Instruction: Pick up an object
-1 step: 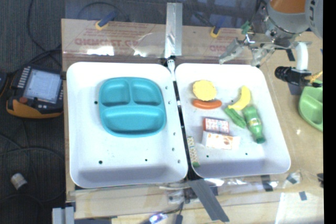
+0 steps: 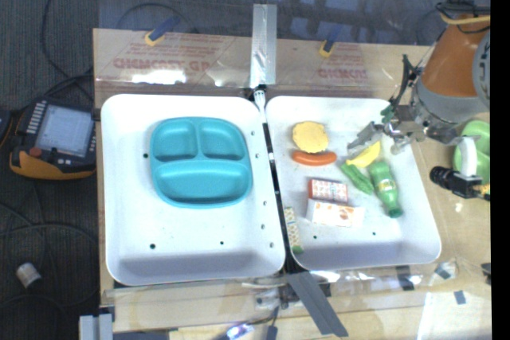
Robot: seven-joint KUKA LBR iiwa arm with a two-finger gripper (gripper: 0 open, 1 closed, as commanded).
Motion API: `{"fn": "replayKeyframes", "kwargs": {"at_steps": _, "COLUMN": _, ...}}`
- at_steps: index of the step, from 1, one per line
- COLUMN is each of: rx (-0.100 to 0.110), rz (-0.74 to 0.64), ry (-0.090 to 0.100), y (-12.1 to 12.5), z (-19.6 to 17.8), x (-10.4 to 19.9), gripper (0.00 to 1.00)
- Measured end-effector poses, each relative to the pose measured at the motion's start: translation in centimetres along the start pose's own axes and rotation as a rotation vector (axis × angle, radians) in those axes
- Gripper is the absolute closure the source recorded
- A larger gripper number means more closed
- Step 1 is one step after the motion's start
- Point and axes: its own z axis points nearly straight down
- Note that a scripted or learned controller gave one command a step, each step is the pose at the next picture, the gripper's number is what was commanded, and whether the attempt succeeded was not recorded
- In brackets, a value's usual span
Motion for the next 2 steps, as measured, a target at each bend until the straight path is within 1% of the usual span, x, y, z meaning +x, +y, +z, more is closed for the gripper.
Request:
{"fn": "replayKeyframes", "kwargs": {"at_steps": 1, "rx": -0.009, "rz": 0.023, "ry": 0.008, "y": -3.2, "z": 7.5, "x": -1.9, "gripper": 0.0}}
{"fn": "replayKeyframes", "kwargs": {"at_steps": 2, "rx": -0.015, "rz": 0.025, "ry": 0.0, "y": -3.1, "z": 6.1, "x": -2.4, "gripper": 1.0}}
